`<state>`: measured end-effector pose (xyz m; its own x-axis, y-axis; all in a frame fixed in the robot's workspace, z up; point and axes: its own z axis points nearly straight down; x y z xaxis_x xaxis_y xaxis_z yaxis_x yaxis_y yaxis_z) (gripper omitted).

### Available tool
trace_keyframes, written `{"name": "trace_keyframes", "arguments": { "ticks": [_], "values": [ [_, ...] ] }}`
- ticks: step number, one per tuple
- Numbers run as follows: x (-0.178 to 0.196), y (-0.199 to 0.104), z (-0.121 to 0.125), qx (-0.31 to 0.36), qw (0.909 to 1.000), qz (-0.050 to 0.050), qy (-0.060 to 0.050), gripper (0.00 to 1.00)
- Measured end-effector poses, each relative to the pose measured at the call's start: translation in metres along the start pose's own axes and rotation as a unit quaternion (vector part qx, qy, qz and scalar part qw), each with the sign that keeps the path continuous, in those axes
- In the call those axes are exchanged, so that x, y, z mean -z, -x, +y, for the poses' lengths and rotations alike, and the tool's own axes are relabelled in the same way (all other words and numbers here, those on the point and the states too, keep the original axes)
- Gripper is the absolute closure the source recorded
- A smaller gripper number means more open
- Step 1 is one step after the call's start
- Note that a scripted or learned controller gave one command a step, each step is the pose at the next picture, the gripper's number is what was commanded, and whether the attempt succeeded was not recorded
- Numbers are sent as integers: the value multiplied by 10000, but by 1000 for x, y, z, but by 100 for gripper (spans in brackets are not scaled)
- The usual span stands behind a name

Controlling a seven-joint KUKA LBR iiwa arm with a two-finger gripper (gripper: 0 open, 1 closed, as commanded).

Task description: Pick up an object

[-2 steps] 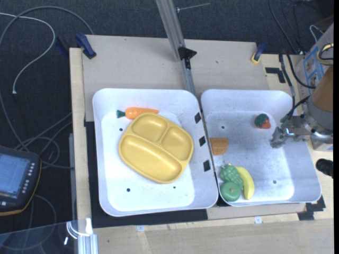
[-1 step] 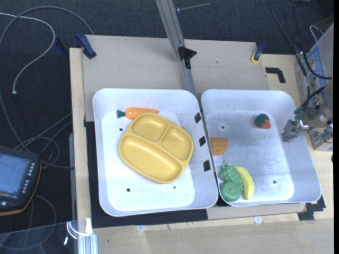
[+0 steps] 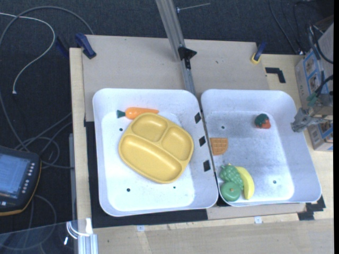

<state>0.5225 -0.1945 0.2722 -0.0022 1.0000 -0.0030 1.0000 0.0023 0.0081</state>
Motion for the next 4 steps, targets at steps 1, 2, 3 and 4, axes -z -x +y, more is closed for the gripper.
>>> {"name": "trace_keyframes", "arguments": {
  "ticks": [1, 2, 3, 4],
  "values": [
    [-7, -61, 8, 27, 10000, 34, -50, 100],
    [-9, -108, 12, 21, 10000, 32, -51, 100],
    [-6, -160, 32, 27, 10000, 24, -25, 100],
    [-25, -212, 44, 21, 10000, 25, -55, 100]
  ]
}}
